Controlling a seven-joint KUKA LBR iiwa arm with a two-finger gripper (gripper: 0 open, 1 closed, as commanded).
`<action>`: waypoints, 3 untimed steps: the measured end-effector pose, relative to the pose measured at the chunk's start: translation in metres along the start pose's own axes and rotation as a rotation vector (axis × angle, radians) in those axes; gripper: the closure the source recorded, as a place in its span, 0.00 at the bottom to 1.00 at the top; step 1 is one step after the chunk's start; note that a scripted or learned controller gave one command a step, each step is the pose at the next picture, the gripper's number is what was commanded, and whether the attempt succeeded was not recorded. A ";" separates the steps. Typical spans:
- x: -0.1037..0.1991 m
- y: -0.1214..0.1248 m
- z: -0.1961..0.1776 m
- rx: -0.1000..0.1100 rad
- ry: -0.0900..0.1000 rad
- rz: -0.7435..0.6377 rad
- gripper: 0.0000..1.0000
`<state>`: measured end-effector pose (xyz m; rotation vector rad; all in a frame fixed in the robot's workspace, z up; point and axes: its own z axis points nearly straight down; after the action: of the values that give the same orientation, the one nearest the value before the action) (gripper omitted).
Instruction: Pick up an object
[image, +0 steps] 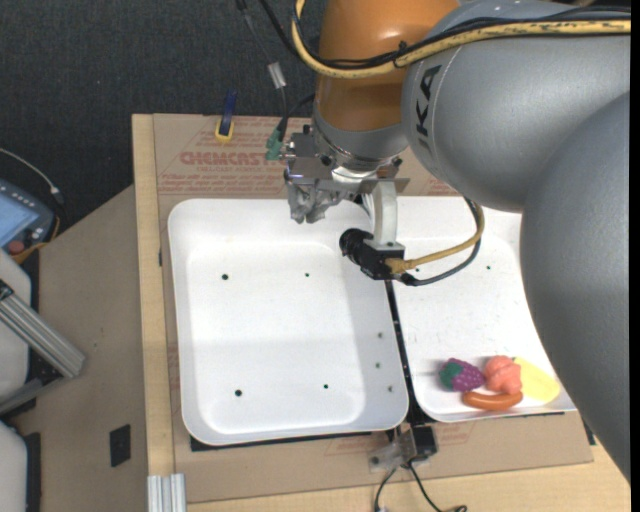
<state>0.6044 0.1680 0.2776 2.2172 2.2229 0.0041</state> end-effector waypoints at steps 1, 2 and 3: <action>0.029 -0.027 0.001 0.007 0.000 -0.001 1.00; 0.058 -0.037 0.002 0.006 0.000 -0.001 1.00; 0.053 -0.054 -0.002 0.007 -0.001 0.003 1.00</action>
<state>0.5506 0.2208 0.2799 2.2237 2.2230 -0.0049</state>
